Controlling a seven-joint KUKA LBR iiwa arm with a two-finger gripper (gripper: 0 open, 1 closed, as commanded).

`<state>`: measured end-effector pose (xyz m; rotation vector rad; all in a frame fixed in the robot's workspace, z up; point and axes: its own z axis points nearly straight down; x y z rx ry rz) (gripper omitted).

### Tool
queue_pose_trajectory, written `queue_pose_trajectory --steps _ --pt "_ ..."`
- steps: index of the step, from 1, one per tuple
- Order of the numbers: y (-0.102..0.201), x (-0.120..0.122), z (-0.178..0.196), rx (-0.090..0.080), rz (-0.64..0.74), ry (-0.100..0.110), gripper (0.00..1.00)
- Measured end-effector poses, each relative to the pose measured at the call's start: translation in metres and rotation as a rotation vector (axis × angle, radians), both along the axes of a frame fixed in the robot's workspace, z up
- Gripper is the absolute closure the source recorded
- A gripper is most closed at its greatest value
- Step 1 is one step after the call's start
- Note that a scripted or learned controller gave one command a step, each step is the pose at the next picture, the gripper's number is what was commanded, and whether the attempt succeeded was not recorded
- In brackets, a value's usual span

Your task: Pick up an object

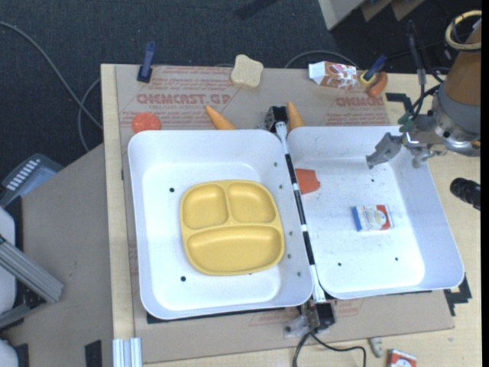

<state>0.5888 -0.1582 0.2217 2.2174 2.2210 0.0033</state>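
Note:
In the right bin (412, 270) lie a small blue, white and red box (372, 218) near the middle and an orange-red block (306, 180) against the left wall. My gripper (399, 153) hovers over the bin's far right part, up and to the right of the box. Its fingers (380, 152) are spread open with nothing between them. The left bin (153, 205) holds a yellow divided plate (231, 226).
Behind the bins on the board sit a bread slice (247, 69), a small carton (333, 73), a carrot (219, 118), a red disc (145, 121) and a blue clip (146, 61). A black clamp (276, 117) sits at the divider's far end.

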Motion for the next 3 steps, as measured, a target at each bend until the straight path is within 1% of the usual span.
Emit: queue_pose_trajectory --steps 1,2,3 --pt "-0.019 0.002 -0.104 0.001 -0.002 0.006 0.00" --pt "0.023 0.030 0.024 0.000 0.000 0.000 0.00" --pt "-0.013 0.001 -0.110 0.001 -0.002 0.006 0.00"
